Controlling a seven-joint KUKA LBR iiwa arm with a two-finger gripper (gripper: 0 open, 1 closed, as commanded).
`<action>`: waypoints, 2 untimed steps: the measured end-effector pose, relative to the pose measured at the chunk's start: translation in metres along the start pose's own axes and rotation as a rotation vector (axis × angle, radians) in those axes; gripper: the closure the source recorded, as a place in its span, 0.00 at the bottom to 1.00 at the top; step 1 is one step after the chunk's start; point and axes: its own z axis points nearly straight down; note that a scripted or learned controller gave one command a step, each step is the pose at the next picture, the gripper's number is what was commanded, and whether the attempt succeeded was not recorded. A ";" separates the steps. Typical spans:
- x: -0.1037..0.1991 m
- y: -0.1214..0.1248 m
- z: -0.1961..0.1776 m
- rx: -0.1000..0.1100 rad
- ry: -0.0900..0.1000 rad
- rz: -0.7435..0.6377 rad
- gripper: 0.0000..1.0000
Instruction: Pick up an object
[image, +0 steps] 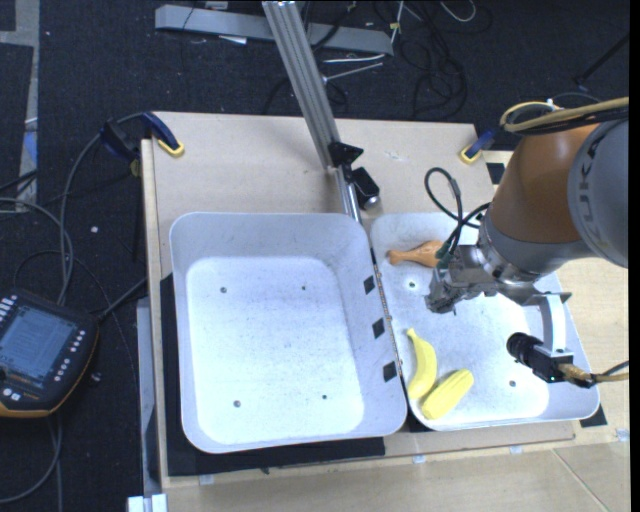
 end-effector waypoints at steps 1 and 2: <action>0.047 0.014 -0.014 -0.001 0.000 0.001 1.00; 0.096 0.035 -0.024 -0.001 0.000 0.001 1.00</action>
